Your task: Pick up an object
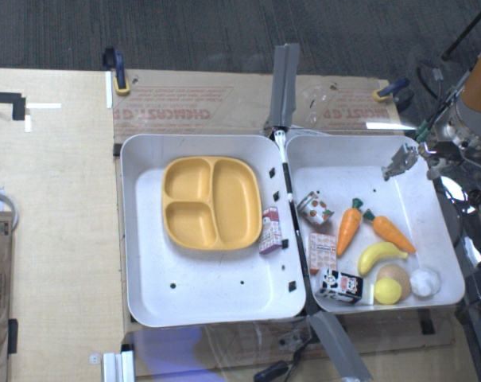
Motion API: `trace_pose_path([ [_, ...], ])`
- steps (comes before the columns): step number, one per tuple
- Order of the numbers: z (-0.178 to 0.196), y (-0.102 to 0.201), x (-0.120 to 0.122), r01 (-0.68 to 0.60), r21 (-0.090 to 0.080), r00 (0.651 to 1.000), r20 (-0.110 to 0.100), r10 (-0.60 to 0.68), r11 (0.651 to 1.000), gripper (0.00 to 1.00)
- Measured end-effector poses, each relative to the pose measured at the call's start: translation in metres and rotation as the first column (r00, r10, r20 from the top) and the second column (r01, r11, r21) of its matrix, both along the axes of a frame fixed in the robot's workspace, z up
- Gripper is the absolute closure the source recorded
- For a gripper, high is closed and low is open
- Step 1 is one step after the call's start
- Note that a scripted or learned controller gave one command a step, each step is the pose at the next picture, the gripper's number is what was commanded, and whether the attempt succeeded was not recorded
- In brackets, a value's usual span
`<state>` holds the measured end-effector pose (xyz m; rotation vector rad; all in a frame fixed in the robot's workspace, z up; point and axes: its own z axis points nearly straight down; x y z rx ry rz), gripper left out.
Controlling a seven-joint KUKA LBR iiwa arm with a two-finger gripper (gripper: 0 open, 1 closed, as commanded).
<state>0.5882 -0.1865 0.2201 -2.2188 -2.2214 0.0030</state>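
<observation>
- White plastic bins sit side by side on my bench; the left bin [145, 293] holds a yellow divided plate [211, 202] and a small snack packet [271, 231] just beside the plate's right edge.
- The right bin [343, 161] holds the objects I could pick, clustered in its lower half.
- My gripper [400, 162] hangs over the right bin's upper right corner, nothing between its fingers; I cannot tell whether they are apart or together.
- Two toy carrots [348, 226] [393, 232] lie below and left of my gripper, apart from it.
- A toy banana [381, 255] lies below the carrots, with a yellow lemon [388, 290], a beige egg-like ball [394, 274] and a white ball [424, 282] near the bin's lower right corner.
- A small patterned cup [315, 208], an orange packet [322, 252] and a black-and-white carton [340, 285] lie along the bin's left side, well apart from my gripper.
</observation>
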Motion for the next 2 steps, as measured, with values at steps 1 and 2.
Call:
trace_pose_path([
  [1, -0.095, 0.001, -0.038, -0.055, 0.001, 0.998, 0.000, 0.055, 0.998, 0.00],
  [2, -0.129, 0.008, -0.049, -0.117, 0.001, 0.993, 0.001, 0.117, 0.993, 0.00],
])
